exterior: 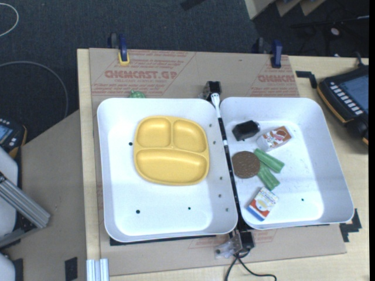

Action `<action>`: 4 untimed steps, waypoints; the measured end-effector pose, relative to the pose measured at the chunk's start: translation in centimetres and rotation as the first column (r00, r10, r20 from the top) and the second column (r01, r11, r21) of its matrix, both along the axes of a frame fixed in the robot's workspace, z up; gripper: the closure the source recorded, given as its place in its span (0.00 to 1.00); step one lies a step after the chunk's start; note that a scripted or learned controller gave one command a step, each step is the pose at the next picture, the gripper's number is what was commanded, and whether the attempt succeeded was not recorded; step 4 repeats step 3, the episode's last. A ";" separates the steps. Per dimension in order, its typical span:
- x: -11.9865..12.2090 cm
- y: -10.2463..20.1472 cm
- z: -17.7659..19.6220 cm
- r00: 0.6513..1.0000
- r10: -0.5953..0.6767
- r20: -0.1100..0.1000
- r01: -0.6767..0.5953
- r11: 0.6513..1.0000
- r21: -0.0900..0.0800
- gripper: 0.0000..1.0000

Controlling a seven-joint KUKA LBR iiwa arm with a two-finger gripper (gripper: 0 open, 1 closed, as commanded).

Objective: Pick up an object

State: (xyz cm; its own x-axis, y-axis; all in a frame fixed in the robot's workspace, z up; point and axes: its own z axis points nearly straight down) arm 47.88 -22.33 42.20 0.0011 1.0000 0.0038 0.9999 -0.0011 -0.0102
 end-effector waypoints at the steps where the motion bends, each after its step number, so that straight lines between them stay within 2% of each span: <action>1: 0.1 0.1 12.1 1.000 0.003 0.026 -0.002 1.000 -0.012 1.00; 2: 0.5 0.0 0.6 1.000 0.000 0.000 0.000 1.000 0.000 1.00; 3: 0.1 -0.1 9.5 1.000 0.002 0.021 -0.002 1.000 -0.010 1.00; 4: 0.1 -0.1 9.5 1.000 0.002 0.021 -0.002 1.000 -0.010 1.00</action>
